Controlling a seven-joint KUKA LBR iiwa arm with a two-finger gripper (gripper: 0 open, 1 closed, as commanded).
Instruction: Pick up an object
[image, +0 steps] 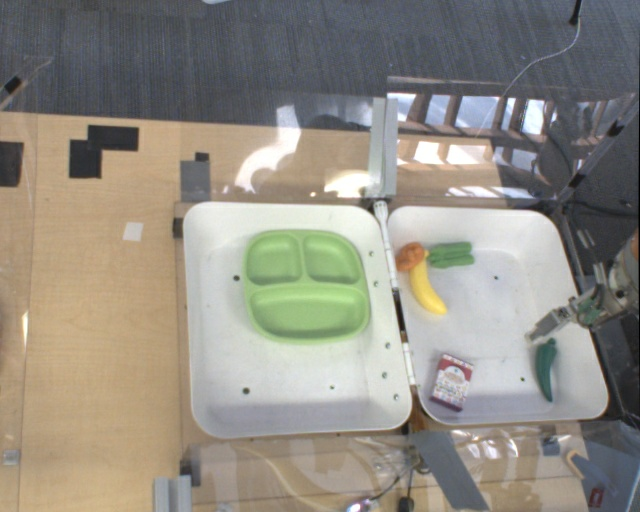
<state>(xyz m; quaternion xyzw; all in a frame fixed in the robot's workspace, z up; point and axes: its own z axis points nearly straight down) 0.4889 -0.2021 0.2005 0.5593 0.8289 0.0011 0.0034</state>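
Note:
The right bin (500, 240) holds a yellow banana (428, 291) lying next to a small orange fruit (409, 257) and a green bean-like piece (451, 255) at its far left. A small red and white box (452, 382) lies near the bin's front edge. A dark green pepper (546, 368) rests by the right wall. My gripper (550, 324) reaches in from the right edge, low over the bin floor, just above and beside the pepper's top end. Nothing shows in its grasp.
The left bin (215, 390) bears a light green divided plate (305, 285) in its middle. A metal divider (392, 300) runs between the two bins. Cables and a frame stand beyond the right bin's far right corner.

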